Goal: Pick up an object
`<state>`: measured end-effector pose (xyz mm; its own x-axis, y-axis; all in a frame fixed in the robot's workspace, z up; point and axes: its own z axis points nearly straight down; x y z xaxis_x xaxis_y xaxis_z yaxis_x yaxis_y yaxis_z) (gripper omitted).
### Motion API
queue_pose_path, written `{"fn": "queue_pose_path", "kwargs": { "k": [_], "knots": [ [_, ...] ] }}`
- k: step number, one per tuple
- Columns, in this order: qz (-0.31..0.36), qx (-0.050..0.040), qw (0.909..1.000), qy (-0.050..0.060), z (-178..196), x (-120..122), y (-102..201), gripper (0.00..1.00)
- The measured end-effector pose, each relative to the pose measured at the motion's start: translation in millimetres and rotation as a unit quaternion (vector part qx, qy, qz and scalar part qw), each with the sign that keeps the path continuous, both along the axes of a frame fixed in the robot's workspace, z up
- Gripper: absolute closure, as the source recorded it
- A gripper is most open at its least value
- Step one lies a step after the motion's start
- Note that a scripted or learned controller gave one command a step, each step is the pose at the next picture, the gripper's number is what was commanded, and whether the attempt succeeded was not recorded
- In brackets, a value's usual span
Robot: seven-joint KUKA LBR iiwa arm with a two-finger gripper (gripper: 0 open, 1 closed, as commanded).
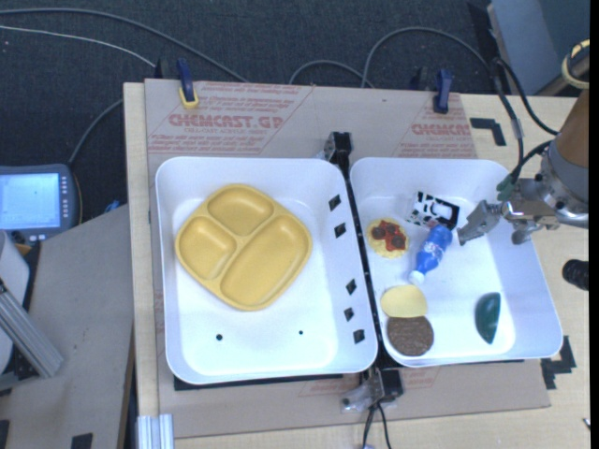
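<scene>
The gripper (pixel 498 221) hovers over the right bin (pixel 524 279), fingers spread apart with nothing between them. The blue bottle (pixel 430 253) lies tilted just left of it, beside a black-and-white item (pixel 434 210) and a small pizza toy (pixel 387 236). A yellow piece (pixel 403 299), brown disc (pixel 410 335) and green object (pixel 489 316) lie nearer. The left bin (pixel 187 344) holds a yellow divided plate (pixel 243 245).

Bench board (pixel 281 110): brown sheet printed in red lettering, beneath both bins.
Clamps (pixel 187 87): two, blue and yellow, on the board's far edge.
Monitor (pixel 33 199): small lit screen, off the bench's left edge.
Cables (pixel 112 26): dark, looping across the floor beyond the far edge.
</scene>
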<state>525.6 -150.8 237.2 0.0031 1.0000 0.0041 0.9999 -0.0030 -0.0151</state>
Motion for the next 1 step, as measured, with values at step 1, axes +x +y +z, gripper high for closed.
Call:
{"fn": "queue_pose_path", "kwargs": {
  "k": [1],
  "knots": [
    [0.002, -0.0013, 1.0, -0.007, 7.1, 2.6, 0.5, 0.0]
  ]
}}
